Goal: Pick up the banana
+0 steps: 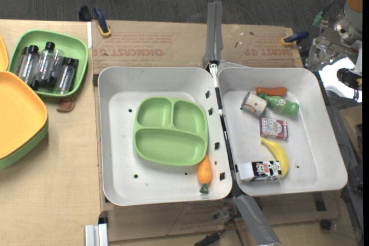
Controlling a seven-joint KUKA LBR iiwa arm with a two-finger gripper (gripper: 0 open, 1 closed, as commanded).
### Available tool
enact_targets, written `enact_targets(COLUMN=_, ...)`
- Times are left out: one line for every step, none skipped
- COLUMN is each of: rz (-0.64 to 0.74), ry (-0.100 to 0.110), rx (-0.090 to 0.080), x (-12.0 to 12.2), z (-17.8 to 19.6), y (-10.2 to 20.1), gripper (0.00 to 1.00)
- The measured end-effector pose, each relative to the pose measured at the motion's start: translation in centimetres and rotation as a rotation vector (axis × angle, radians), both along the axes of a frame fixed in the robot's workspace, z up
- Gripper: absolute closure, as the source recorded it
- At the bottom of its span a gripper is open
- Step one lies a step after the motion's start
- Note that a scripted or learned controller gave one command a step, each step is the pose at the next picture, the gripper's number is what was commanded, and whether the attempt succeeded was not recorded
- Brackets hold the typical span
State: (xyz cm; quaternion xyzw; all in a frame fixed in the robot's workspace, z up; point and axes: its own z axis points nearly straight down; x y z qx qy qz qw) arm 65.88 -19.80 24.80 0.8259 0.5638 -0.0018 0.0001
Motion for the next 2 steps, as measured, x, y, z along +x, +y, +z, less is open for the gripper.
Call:
enact_targets(rz=-0.288, ry=0.001, rx=0.0, x=0.0, z=-3.9, y=4.5, gripper=1.0)
enact_targets(rz=-0.387, ry=0.001, rx=0.0, x=-1.3, z=-9.8, y=4.0, gripper=1.0)
